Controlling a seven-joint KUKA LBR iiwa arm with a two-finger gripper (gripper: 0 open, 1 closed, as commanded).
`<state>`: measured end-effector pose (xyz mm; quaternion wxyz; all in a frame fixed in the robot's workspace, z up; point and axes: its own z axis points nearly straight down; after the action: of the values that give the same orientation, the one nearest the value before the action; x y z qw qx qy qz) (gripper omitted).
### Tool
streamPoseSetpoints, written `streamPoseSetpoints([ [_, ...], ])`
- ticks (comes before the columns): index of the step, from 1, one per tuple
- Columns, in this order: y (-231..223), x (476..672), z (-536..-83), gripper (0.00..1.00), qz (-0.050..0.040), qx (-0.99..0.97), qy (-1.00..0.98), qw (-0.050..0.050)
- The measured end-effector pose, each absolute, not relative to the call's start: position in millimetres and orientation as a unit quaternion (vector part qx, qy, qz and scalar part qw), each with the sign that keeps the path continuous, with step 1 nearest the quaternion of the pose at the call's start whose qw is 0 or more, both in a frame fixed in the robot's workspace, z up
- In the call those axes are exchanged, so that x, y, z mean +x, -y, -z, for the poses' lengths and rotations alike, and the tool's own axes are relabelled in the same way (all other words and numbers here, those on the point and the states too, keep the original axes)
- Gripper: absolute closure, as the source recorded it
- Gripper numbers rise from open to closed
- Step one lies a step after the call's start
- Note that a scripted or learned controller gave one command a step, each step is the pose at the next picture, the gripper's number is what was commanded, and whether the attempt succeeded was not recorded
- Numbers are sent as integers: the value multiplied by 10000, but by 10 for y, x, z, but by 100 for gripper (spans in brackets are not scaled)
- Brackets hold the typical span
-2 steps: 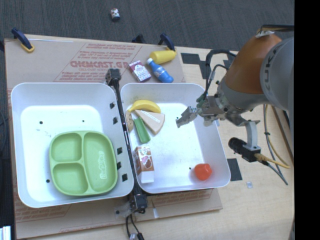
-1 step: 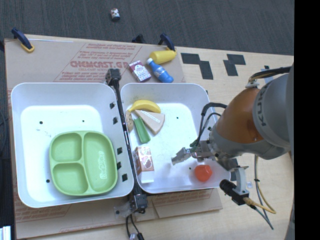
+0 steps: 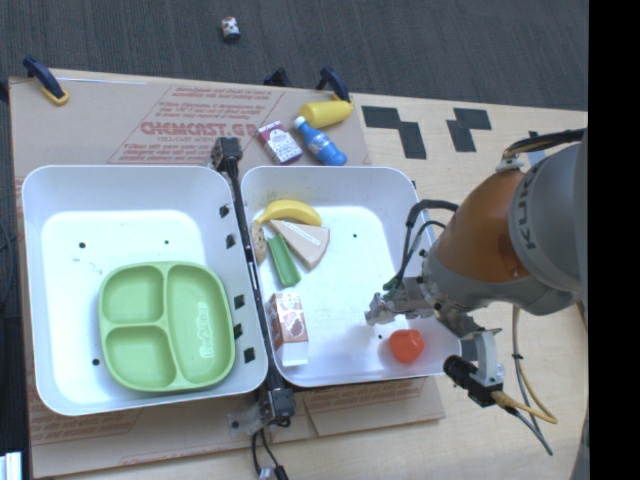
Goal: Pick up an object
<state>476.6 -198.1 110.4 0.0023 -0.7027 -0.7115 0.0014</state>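
Hand (image 3: 385, 308) beside orange ball (image 3: 406, 346).

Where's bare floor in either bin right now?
Left bin: bare strip above the green divided plate. Right bin: open middle between the sandwich wedge and end effector. Crowded along its left wall: banana, green item, carton.

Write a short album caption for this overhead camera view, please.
Robot gripper hovers in the right bin near a red-orange ball; a green tray lies left.
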Motion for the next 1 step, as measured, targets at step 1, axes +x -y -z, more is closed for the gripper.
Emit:
streamPoseSetpoints([
  [1,1985,4767,-1415,100,-6,-7043,7099,3],
])
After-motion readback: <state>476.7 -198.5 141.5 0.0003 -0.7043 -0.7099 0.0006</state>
